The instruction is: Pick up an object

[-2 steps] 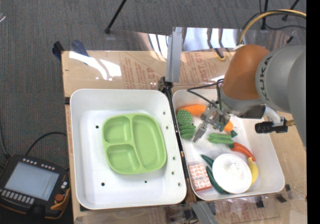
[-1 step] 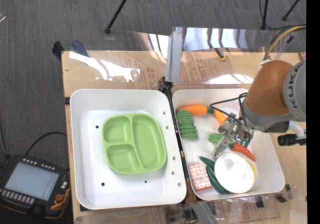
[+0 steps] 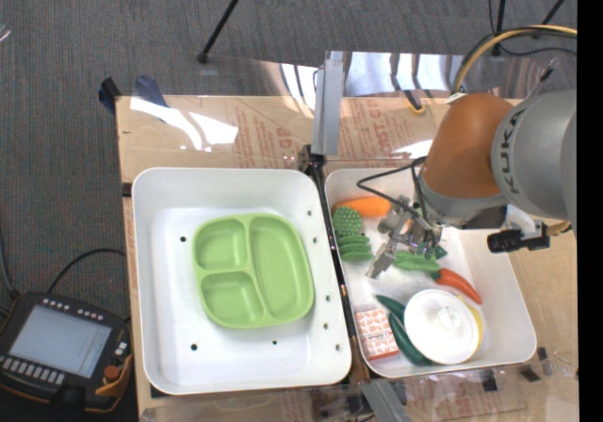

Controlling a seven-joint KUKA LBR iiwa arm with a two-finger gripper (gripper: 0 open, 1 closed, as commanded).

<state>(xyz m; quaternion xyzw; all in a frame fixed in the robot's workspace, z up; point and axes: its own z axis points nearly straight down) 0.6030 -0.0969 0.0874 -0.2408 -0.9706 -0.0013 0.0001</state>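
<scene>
My gripper (image 3: 388, 255) hangs low over the middle of the right bin (image 3: 516, 309), reaching in from the right under the orange band. Toy foods lie around it. A green pea pod (image 3: 421, 263) lies right beside it, partly under the wrist. To its left are a bumpy green vegetable (image 3: 347, 220) and green pods (image 3: 354, 247). An orange carrot (image 3: 370, 206) lies behind it, and a red chili (image 3: 462, 284) sits to the lower right. I see nothing clearly between the jaws.
A white lidded bowl on a yellow plate (image 3: 441, 324) fills the right bin's front, with a dark green pepper (image 3: 399, 328) and a red-and-white packet (image 3: 377, 333) beside it. The left bin (image 3: 160, 222) holds a green divided plate (image 3: 252, 269). A handheld controller (image 3: 57, 345) lies on the floor at left.
</scene>
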